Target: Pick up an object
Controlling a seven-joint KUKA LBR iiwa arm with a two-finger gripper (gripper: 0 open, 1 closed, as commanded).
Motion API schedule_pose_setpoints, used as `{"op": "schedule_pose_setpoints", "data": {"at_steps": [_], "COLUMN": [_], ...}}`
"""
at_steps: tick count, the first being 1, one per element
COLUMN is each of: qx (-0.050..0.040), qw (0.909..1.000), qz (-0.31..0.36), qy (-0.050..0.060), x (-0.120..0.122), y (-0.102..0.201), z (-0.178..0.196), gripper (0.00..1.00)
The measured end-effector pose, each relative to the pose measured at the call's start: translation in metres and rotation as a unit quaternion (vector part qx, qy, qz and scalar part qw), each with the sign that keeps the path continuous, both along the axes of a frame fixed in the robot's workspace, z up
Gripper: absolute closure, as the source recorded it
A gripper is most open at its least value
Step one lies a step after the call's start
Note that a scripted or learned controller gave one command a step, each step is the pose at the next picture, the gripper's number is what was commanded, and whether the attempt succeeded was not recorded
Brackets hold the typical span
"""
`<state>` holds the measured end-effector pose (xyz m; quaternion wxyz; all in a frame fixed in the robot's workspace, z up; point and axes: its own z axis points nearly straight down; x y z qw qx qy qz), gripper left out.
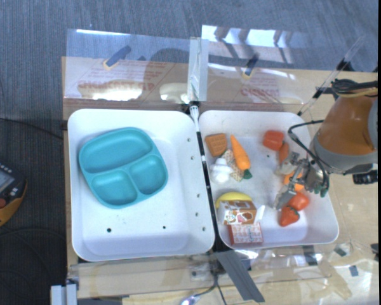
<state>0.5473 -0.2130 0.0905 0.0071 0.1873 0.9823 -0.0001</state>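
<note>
The left bin (114, 240) holds a teal divided plate (122, 166) lying flat toward its far side. In the right bin (267, 237), along the left wall, sit a brown bread-like piece (216, 144), a carrot (240, 154) and a small white item (221, 169); nearer lie a yellow banana-like piece (234, 199) and a printed carton (243, 226). A red block (274, 139) lies farther right. The hand (296, 182) is down at the bin's right side, among orange and red toy pieces (293, 210); whether its fingers are spread or pinching anything I cannot tell.
</note>
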Motion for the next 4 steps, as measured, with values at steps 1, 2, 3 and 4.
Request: {"op": "schedule_pose_setpoints", "data": {"at_steps": [1, 2, 3, 4], "qx": [0.0001, 0.0016, -0.0019, 0.0015], "qw": [0.9995, 1.0000, 0.9820, 0.9714], "qz": [-0.032, 0.002, -0.189, -0.238], "qy": [0.002, 0.005, 0.000, -0.002], "x": [0.013, 0.074, 0.068, 0.050], "y": [0.003, 0.075, 0.110, 0.111], "z": [0.000, 0.010, 0.000, 0.000], "gripper": [0.00, 0.00, 0.00, 0.00]}}
